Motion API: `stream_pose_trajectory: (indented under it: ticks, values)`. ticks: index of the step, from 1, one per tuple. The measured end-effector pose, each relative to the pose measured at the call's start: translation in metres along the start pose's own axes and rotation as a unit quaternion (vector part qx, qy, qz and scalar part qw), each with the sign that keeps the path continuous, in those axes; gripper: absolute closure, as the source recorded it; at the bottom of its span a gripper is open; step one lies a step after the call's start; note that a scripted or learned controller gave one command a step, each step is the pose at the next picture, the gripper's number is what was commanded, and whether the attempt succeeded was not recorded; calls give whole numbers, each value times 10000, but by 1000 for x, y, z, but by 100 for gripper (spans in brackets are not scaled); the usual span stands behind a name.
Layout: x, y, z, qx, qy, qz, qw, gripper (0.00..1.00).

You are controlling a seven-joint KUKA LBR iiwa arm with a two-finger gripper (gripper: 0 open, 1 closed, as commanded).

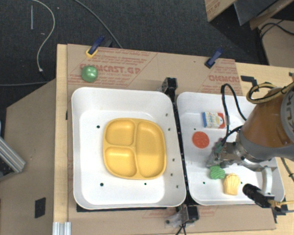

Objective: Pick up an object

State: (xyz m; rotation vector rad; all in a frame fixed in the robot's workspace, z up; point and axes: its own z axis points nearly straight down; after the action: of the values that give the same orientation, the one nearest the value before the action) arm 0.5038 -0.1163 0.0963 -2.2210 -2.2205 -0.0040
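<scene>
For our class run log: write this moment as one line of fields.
arm: over right bin | tool: low, above green toy | nearby: yellow toy, red disc | left bin: yellow divided plate | lifted: nothing seen

Cardboard (140, 71), left print: faint red capitals, reading roughly "CHEMCAST GP"; the first letters are unsure.
Cardboard, right print (222, 77): the same red lettering repeated near the right clamp, too washed out to spell.
Cardboard, lines under the prints: smaller red text, too small to read.
Carton (213, 119) in the right bin: blue and red panels on white with some printing, blurred and unreadable.
Box (220, 5) at the top edge: dark marks on its flap, not legible.
Numbers: none can be read.
</scene>
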Motion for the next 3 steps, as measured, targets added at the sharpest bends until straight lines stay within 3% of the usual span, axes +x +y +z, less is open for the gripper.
stream_pose_trajectory:
  ticks: [2, 3]
  values:
    - [-7, -2, -107, -25, -19, -5, 10000, 100]
    - [-7, 0, -131, -16, -16, -7, 10000, 100]
